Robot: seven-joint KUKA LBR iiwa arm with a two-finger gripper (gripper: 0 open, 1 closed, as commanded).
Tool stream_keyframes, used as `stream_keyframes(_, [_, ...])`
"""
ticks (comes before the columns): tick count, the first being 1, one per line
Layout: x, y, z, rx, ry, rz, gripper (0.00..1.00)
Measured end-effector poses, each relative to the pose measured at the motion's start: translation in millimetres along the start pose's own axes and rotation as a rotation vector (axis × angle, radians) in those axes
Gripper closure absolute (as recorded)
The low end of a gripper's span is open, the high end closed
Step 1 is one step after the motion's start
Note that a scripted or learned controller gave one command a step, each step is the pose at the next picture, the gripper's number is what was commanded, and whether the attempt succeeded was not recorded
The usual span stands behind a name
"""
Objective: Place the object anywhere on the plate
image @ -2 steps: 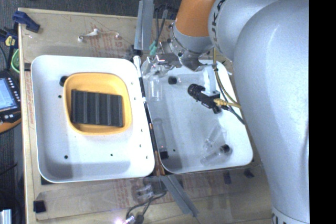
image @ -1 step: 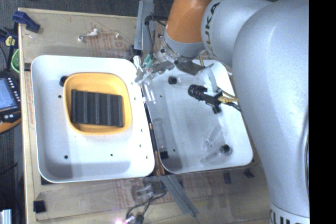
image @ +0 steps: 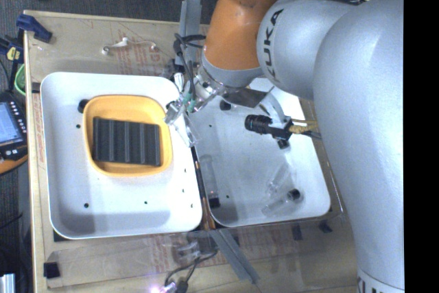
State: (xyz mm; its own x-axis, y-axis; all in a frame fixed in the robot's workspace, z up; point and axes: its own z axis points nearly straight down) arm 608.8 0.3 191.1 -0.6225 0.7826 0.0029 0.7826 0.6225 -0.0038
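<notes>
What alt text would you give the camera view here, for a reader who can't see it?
A grey robot arm with an orange band reaches in from the right, its gripper over the seam between two white bins. The left bin holds a yellow plate with a dark ridged center; a clear object lies in the right bin.

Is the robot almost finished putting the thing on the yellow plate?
Not yet. The yellow plate in the left bin carries just a dark ridged block. The end effector hovers at the plate's right edge; what it holds is unclear. A clear object lies in the right bin.
</notes>
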Motion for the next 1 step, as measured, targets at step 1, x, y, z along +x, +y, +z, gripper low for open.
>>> stream_keyframes(1, [-0.4, -0.2, -0.1, 0.000, -0.001, 0.001, 0.00])
